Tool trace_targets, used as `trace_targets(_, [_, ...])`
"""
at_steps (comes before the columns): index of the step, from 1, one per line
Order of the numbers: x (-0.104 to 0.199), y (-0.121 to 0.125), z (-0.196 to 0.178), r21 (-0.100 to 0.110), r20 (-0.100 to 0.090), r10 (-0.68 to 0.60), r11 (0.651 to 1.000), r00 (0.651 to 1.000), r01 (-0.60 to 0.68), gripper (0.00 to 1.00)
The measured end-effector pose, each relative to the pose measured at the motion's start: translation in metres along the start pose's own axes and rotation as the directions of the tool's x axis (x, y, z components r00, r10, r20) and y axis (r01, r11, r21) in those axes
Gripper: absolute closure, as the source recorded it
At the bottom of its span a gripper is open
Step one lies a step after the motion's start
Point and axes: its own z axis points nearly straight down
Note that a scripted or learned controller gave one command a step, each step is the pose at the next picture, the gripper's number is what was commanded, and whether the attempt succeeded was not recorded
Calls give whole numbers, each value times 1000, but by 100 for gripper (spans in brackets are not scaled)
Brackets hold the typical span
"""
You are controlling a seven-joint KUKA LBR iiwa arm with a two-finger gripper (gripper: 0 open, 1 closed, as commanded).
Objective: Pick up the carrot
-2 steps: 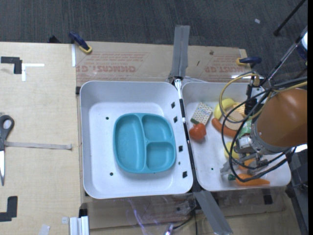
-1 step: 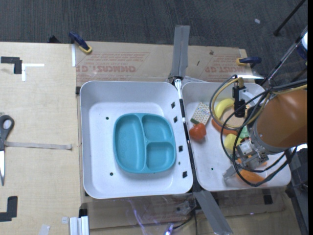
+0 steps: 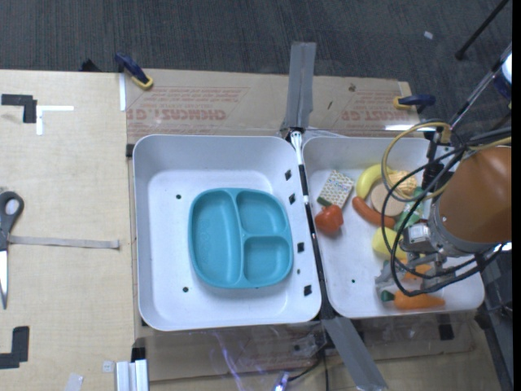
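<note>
The carrot (image 3: 421,302) is orange with a small green top and lies flat in the near right corner of the right bin (image 3: 352,287). My gripper (image 3: 393,278) hangs low over that corner, just above and left of the carrot's green end. It is close to the carrot, and I cannot tell whether they touch. The arm's orange band and looping cables hide the bin's right side.
The right bin also holds a banana (image 3: 368,180), a red tomato-like piece (image 3: 329,219), a long red-orange piece (image 3: 369,211), a yellow fruit (image 3: 383,243) and a speckled square (image 3: 334,189). A teal divided plate (image 3: 242,238) sits in the left bin (image 3: 155,243).
</note>
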Motion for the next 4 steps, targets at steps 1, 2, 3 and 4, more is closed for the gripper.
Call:
trace_targets(1, [34, -6, -1, 2, 0, 266, 964, 964, -266, 0])
trace_targets(2, [-3, 0, 0, 0, -1, 354, 935, 935, -354, 0])
trace_targets(3, [-4, -2, -9, 4, 2, 352, 936, 936, -352, 100])
trace_targets(4, [-4, -2, -9, 4, 2, 352, 936, 936, -352, 0])
